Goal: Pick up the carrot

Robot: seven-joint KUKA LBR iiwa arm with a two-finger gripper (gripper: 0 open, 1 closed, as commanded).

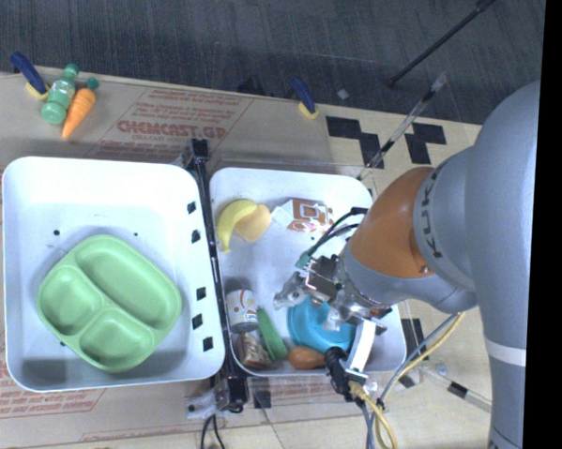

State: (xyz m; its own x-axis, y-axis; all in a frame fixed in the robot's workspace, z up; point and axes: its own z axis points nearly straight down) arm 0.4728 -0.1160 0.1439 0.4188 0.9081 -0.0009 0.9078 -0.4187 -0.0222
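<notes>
Carrot (78, 113) outside both bins, on the cardboard (164, 124) near the far left corner, touching a green bottle (58, 96); open surface to its right; gripper (317, 288) low in the right bin (264, 182), over a blue object (315, 326), near the front wall; finger state impossible to tell; green tray (110, 301) in the left bin (39, 173).

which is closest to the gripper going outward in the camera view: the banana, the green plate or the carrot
Measured from the gripper in the right bin:
1. Banana, same bin, up and to the left of the gripper.
2. Green plate, in the left bin, across the divider.
3. Carrot, outside both bins, on the cardboard at the far left corner, beside a small green bottle.
</notes>
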